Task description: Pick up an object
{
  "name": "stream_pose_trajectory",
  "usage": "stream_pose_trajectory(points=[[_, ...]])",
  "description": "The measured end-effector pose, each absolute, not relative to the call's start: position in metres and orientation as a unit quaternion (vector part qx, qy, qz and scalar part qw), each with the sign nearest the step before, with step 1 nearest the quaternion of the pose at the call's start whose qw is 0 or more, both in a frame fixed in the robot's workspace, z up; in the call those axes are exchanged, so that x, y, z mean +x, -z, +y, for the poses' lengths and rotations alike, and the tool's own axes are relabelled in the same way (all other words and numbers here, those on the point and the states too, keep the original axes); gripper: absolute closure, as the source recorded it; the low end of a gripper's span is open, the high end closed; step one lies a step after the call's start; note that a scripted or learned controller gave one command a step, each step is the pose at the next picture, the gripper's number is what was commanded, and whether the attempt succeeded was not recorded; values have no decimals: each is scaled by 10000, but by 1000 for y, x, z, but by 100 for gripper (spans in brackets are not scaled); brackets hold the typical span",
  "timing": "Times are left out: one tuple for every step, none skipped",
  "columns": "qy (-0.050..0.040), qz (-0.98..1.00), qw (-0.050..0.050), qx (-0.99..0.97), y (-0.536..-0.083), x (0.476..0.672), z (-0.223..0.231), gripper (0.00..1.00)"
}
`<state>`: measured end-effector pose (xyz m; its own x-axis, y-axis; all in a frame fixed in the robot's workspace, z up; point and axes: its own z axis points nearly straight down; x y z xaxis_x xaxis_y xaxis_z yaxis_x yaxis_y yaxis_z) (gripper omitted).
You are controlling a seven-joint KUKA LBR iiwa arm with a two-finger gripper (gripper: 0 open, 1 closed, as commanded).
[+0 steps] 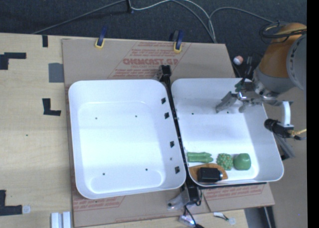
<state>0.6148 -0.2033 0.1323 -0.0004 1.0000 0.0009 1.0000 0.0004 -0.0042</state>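
Note:
Along the near wall of the right bin (pixel 259 122) lie a green pea pod (pixel 199 157), a green broccoli floret (pixel 225 161) and a round green piece (pixel 242 162). A black object (pixel 210 174) rests on a flat orange piece (pixel 219 170) just in front of them. My gripper (pixel 231 106) hangs over the far right part of that bin, well behind the objects. It is open, its fingers spread, with nothing between them.
The left bin (pixel 79 122) sits beside the right one, with a black divider strip (pixel 172 122) between them. Both stand on a cardboard sheet (pixel 139 60) held by clips. Cables (pixel 199 18) run across the dark floor behind the bench.

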Motion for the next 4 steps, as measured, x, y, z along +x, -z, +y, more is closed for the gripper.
stream_pose_trajectory(points=[[-1, -7074, 0, -7068, -145, 616, -203, 100], [9, -7072, -17, -7070, -195, 622, -211, 100], [10, -7075, -15, -7067, -240, 624, -204, 100], [11, -7073, -19, -7069, -293, 625, -204, 100]])
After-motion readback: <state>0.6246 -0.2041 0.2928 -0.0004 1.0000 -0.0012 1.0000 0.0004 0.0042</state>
